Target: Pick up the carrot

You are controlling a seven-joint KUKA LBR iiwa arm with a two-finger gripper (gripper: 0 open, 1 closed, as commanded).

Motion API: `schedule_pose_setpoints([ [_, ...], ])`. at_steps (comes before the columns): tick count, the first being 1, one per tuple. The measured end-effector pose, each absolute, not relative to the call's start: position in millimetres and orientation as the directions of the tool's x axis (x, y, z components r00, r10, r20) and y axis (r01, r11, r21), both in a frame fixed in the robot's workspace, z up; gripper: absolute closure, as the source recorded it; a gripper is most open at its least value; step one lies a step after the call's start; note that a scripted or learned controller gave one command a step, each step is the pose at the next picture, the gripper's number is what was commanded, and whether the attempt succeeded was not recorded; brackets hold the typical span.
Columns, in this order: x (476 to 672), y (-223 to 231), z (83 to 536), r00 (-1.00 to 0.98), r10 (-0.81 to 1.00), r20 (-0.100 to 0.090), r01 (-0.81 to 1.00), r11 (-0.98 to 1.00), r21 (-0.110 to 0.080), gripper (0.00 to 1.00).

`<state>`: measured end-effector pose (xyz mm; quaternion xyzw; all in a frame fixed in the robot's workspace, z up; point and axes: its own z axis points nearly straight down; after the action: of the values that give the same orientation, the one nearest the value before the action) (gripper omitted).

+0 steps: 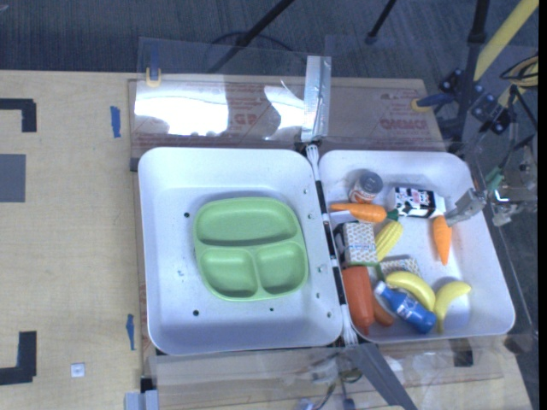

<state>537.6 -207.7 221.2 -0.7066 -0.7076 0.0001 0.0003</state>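
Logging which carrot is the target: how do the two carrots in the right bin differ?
The carrot by the right wall stands nearly upright in the view, alone, near the hand. The carrot at the bin's left lies crosswise, crowded beside the corn cob. Both are orange and tapered.

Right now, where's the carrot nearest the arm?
In the camera view the carrot lies in the right bin, near its right wall, pointing down just below the gripper, with the banana below it.
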Motion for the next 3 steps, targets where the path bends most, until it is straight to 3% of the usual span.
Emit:
schedule_pose_setpoints([
  [1,537.6,-207.7,221.2,-0.001,1.0,0.0,1.0,0.001,-0.001,0.0],
  [2,517.9,-195.8,100.6,-0.096,0.995,-0.006,0.995,0.096,0.014,0.0],
  [3,552.1,-195.9,93.3,-0.325,0.946,-0.009,0.946,0.325,0.012,0.0],
])
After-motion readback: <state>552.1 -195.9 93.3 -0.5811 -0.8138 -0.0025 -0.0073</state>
